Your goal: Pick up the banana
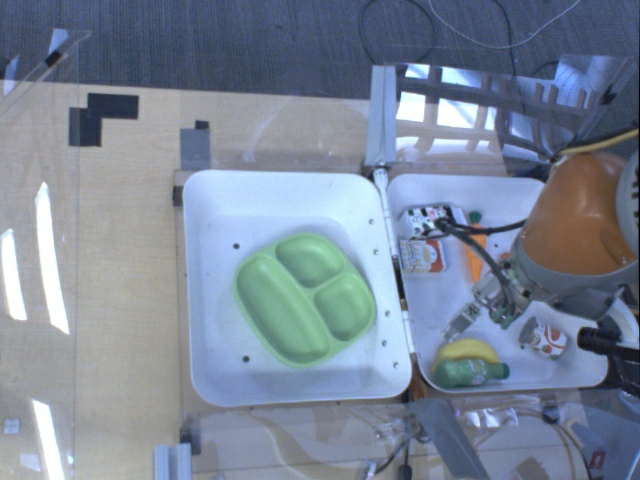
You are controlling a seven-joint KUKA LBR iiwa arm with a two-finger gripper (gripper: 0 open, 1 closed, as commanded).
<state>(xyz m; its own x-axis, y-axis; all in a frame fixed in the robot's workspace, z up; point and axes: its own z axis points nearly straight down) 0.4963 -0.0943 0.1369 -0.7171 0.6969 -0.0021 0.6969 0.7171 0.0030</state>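
Yellow and curved, the banana (468, 349) lies at the near edge of the right bin (430, 303), close to its near-left corner, its long axis running roughly left to right across the view. A green bottle-like thing (472, 371) lies just nearer than it, pressed along the bin's near wall and touching or almost touching the fruit's near side.

Just beyond the banana hangs the gripper (485, 310), coming in from the right under the arm's orange band (578, 220). One slim finger (465, 319) reaches down and left toward the fruit; whether the pair stands apart or together I cannot tell, and nothing shows between them. So the banana lies slightly nearer and a little left of the tool tip, near but apart. My judgement: the coming move is a short drop toward the near wall, with the fingers set across the banana's short width, and the green thing crowding one side could spoil the closure.

A small round cup (543, 341) sits to the right. Farther back lie a printed carton (423, 256) and an orange item (474, 258). In the left bin (210, 268) rests a green divided tray (304, 295).
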